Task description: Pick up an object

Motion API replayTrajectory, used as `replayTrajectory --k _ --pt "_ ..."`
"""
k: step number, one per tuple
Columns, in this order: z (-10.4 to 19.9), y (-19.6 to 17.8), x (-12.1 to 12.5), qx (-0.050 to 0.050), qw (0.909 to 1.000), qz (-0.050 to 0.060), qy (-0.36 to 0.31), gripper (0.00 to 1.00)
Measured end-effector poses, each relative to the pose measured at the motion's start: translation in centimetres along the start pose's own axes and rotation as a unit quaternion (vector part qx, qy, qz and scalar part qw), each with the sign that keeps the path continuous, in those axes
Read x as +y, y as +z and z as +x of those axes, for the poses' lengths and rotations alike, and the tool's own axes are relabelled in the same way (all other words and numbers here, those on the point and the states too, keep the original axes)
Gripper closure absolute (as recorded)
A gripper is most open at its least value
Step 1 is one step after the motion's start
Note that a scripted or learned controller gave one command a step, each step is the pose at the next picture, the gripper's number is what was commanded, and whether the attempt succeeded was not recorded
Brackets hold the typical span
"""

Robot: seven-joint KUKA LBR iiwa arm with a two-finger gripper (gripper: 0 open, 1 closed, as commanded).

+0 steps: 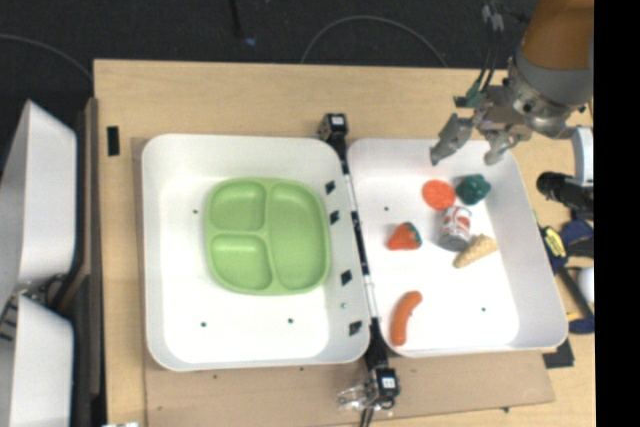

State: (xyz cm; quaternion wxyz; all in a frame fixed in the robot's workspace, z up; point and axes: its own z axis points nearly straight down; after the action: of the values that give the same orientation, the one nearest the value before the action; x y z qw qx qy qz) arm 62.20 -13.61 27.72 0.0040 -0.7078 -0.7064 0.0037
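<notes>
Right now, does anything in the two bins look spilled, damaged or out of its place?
Nothing stands out. The green divided plate lies flat in the left bin. In the right bin the strawberry, the orange sausage, the small can and the other toys lie loose, inside the walls. The gripper hangs open above them.

You've got five small items clustered in the right bin point(500, 310), right of frame centre. Orange round piece point(437, 194) touching a dark green lump point(472, 187) at the top. Below them a grey-and-red can point(454, 226) on its side, a tan cone point(475, 251) just beside it, a red strawberry point(404, 237) to its left. An orange sausage point(404, 316) lies apart, lower left.
</notes>
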Motion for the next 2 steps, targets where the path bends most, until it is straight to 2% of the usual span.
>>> replayTrajectory --k 1,2 --pt "0.0 -0.8 0.2 0.000 1.0000 -0.006 -0.001 0.00" --pt "0.2 5.5 0.1 -0.001 1.0000 -0.004 0.000 0.00"
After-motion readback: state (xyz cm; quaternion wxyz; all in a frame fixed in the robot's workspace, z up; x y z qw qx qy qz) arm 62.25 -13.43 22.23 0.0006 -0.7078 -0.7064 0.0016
